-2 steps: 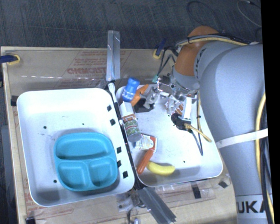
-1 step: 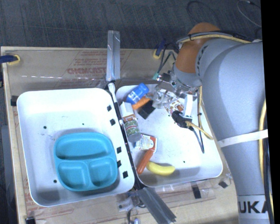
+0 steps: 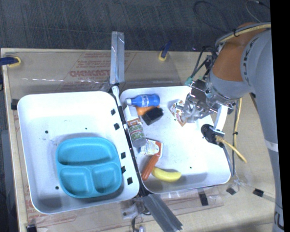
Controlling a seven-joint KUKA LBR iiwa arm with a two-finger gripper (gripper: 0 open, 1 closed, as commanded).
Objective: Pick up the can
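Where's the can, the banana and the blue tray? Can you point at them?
can (image 3: pixel 135 132): camera view, middle of its labelled side, by the right bin's left wall.
banana (image 3: pixel 166 174): camera view, middle of its yellow curve.
tray (image 3: pixel 89 166): camera view, ridge between its compartments, in the left bin.

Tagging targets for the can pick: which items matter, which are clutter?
Job:
can, lying at the right bin's left wall
pincer, above the right bin's upper right

Clutter:
blue bottle
black block
banana
carrot
blue tray, left bin

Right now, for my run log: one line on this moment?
arm: over right white bin | gripper: near crumpled wrapper | labelled can: lying by divider, untouched
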